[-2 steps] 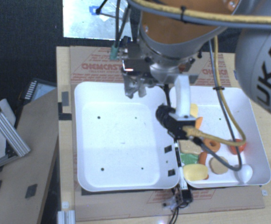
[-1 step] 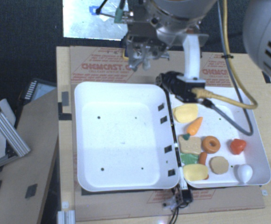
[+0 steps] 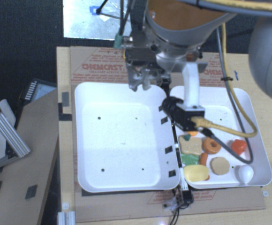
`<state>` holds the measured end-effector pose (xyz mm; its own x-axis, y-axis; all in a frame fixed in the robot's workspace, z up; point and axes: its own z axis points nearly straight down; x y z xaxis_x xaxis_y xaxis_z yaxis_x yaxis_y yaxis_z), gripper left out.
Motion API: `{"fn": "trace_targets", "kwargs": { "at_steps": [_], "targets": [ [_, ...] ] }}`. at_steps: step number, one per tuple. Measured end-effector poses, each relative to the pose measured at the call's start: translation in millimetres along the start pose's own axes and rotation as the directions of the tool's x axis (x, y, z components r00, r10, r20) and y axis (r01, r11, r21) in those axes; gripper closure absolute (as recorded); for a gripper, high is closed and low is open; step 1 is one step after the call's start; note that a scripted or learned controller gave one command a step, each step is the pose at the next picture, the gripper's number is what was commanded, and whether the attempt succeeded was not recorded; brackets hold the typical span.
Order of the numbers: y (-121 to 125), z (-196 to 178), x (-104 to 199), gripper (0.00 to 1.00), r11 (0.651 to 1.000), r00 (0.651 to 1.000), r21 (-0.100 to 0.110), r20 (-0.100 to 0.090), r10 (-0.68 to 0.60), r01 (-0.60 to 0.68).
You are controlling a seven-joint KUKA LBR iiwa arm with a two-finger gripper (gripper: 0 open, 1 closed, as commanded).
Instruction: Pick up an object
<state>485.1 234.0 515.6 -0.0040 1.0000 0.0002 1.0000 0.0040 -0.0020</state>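
**Pick Step: Approach and Selection**

The arm [image 3: 183,13] reaches in over the far side of the bench. The gripper [image 3: 142,84] hangs above the far rim of the left bin [image 3: 117,144] and holds nothing. Whether it is open or closed cannot be told.

All pickable pieces lie in the near half of the right bin [image 3: 239,107], crowded and mostly touching.

1. Move the gripper across to the right bin.
2. Select a piece with free space on two sides. The white egg [image 3: 244,173] in the near right corner and the red piece [image 3: 239,146] are judged the most accessible.
3. Avoid the flat bread slice [image 3: 191,146], the yellow piece [image 3: 196,173] and the orange ring [image 3: 212,146]; these sit packed together.
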Motion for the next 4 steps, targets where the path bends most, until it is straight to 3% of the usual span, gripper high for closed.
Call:
{"fn": "trace_targets", "kwargs": {
  "at_steps": [1,2,3,4],
  "targets": [
    [41.2,-20.0,-0.4,1.0,1.0,1.0,-0.005,-0.001,0.004,-0.004],
    [-0.5,-10.8,0.1,1.0,1.0,1.0,-0.001,-0.001,-0.001,0.001],
    [53.5,-19.6,-0.3,1.0,1.0,1.0,-0.006,-0.001,0.004,-0.004],
    [1.5,69.0,0.2,1.0,1.0,1.0,0.007,0.004,-0.001,0.001]
  ]
}}
